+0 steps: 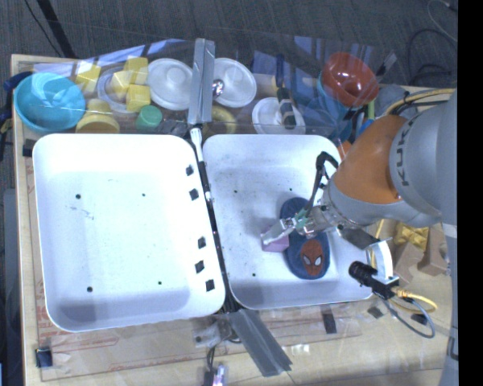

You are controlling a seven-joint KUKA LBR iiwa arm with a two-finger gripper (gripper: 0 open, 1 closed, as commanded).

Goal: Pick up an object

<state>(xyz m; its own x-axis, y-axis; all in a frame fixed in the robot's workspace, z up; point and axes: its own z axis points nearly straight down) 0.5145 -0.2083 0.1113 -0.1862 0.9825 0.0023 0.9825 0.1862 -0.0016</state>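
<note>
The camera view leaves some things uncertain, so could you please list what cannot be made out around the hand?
- Hand: too small and blurred to read its grip on anything.
- Blue Spider-Man object: its upper part is hidden under the hand and arm.
- Pinkish piece: blurred, identity unclear.
- Right bin: its right wall is covered by the arm.

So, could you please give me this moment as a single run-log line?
arm: reaching into right white bin | gripper: low over dark blue oval Spider-Man item | small pink-grey block: beside it | grasp: unconfirmed
</note>
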